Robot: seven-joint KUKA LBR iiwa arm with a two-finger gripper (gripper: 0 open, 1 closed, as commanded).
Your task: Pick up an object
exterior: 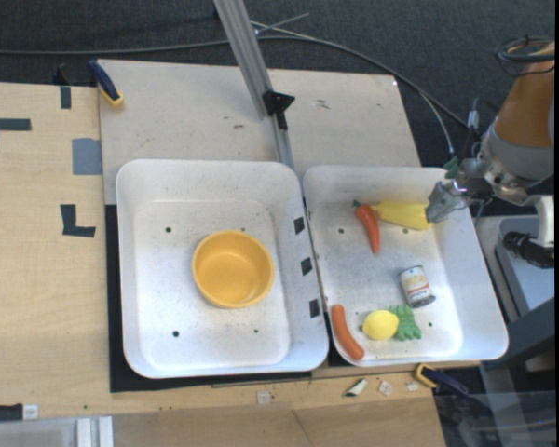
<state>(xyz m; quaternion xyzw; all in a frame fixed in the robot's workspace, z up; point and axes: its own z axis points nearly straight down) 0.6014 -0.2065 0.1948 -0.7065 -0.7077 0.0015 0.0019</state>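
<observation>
Two shallow white bins sit side by side on the bench (37, 250). Left bin (140, 250) holds one thing: a yellow bowl (232, 268), upright, roughly at the bin's centre, slightly toward 3 o'clock, apart from all walls.

Right bin (475, 287) holds several things. A banana (401, 215) lies at about 12 o'clock in that bin, lengthwise along the far wall side. A carrot (369, 226) lies just beside the banana's left end, at about 11 o'clock, its green top near the banana; touching or not is unclear. A small can (415, 286) lies tilted near 3 o'clock of the bin's centre, apart from the rest. A lemon (380, 325) sits at about 6 o'clock, touching a green leafy piece (407, 325) on its right. A sausage (346, 331) lies at 7 o'clock, close by the near-left corner and the left wall, near the lemon but apart from it.

The arm (526, 119) comes in from 3 o'clock of the view, orange band above the wrist. The hand (442, 203) hangs over the right bin's far-right corner, at about 1 o'clock, right at the banana's right end. Too small and blurred: cannot tell if the hand is spread or pressed together, nor if it touches the banana. Nothing is visibly pinched.

A metal post (247, 54) slants up from between the bins' far edges.
</observation>
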